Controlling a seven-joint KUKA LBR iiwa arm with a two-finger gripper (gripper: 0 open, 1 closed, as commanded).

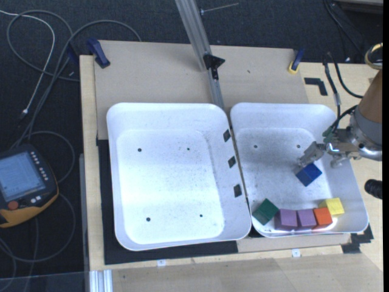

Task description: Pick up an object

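Note:
A blue block (308,174) lies tilted in the right bin (273,126), near its middle right. My gripper (311,156) reaches in from the right and ends just above the blue block, touching or nearly touching its top edge. Whether the block is gripped cannot be made out. Along the bin's front wall stands a row of blocks: green (265,212), purple (287,218), a second purple one (306,218), orange (323,216) and yellow (334,207).
The left bin (121,163) sits beside the right one. An aluminium post (193,23) rises behind the gap between them. Cables (334,84) run by the arm at the right. A teach pendant (21,181) lies on the floor at the left.

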